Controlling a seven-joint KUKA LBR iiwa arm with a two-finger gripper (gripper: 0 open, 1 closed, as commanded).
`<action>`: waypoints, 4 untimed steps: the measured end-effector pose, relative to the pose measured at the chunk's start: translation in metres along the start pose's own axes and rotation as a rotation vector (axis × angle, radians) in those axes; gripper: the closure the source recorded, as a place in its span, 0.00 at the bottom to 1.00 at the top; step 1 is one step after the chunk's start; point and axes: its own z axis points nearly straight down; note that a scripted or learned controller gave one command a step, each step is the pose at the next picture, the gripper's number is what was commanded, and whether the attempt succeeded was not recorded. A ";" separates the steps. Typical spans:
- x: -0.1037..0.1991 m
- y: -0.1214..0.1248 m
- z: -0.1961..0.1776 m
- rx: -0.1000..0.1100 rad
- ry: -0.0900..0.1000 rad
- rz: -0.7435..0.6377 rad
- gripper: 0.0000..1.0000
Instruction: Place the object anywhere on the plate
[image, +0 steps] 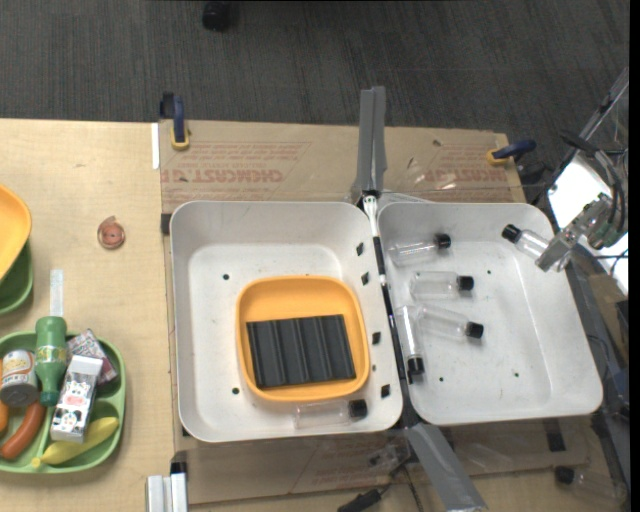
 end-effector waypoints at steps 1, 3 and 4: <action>-0.035 0.039 -0.050 -0.002 -0.003 -0.152 1.00; -0.001 0.001 0.048 -0.001 -0.001 -0.299 1.00; -0.030 0.042 -0.019 -0.002 -0.004 -0.504 1.00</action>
